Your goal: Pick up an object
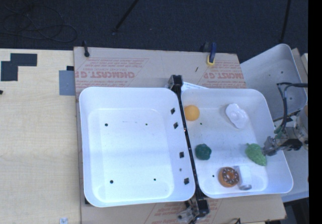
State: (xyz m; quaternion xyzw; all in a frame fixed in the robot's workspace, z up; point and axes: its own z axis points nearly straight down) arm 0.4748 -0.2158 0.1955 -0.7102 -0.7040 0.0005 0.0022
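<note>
While no single object is marked out for picking, we count five things in the right bin (271, 112), all lying loose on its white floor. Nearest the claw (269, 148) is a light green leafy piece (256, 154), close to the bin's right wall; the claw's tip sits right at its right edge, though we cannot tell whether the two touch. We also cannot tell whether the claw is open or closed, since it is small and dark against the bin's rim, and we see nothing clearly caught in it.

Left of the leafy piece, well apart from it, lies a dark green lump (203, 151). Below and between those two, near the bin's front wall, rests a brown ring-shaped doughnut (229, 176) with a small grey item (245, 186) just beside it on the right. Toward the back, a crumpled white object (237, 116) lies to the right, and an orange ball (191, 113) sits close to the black divider (182, 132) where the two bins meet.

Beyond that divider, the left bin (88, 132) shows its white floor with a few dark dots. Both bins stand on a sheet of printed cardboard (115, 69) laid on the pale wooden desk (35, 142).
</note>
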